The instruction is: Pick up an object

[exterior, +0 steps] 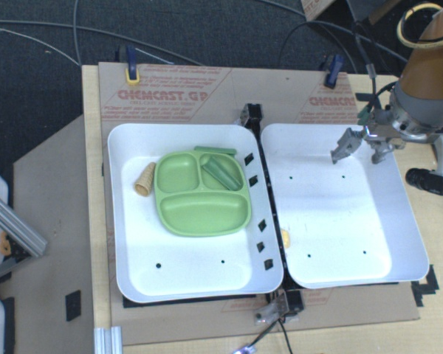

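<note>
In the left bin lies a green divided plate. A dark green pod-shaped toy rests in the plate's upper right compartment, partly over the rim. A tan cone lies on the bin floor just left of the plate. A small yellow piece sits at the left wall of the right bin. My gripper hangs over the far part of the right bin, open, fingers spread with nothing between them. It is well apart from all the objects.
Black clips line the divider between the bins. Blue clamps hold the cardboard base at the back. Cables run across the dark floor behind the bench. The arm's orange band is at the upper right.
</note>
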You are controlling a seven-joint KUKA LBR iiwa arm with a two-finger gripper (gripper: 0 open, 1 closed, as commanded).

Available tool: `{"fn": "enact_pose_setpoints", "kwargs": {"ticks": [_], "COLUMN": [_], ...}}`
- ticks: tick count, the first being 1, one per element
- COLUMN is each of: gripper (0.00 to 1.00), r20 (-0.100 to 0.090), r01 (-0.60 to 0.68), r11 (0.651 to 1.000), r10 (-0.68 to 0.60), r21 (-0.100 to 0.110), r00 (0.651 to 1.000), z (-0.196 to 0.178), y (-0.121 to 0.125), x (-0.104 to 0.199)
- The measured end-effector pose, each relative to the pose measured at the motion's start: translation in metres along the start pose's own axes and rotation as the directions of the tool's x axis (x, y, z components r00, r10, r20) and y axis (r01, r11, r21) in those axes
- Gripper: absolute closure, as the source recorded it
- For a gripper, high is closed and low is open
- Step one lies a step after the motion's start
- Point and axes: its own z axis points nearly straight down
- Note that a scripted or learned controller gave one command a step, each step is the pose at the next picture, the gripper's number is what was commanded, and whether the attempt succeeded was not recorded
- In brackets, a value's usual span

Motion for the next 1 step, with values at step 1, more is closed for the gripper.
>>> {"fn": "enact_pose_setpoints", "kwargs": {"ticks": [1], "gripper": [0.0], "r20": [0.003], "r01": [0.003], "r11": [1.0], "r10": [-0.003], "r21": [-0.015], "r00": [1.0], "z": [-0.0084], "y": [0.0029], "x": [0.0005]}}
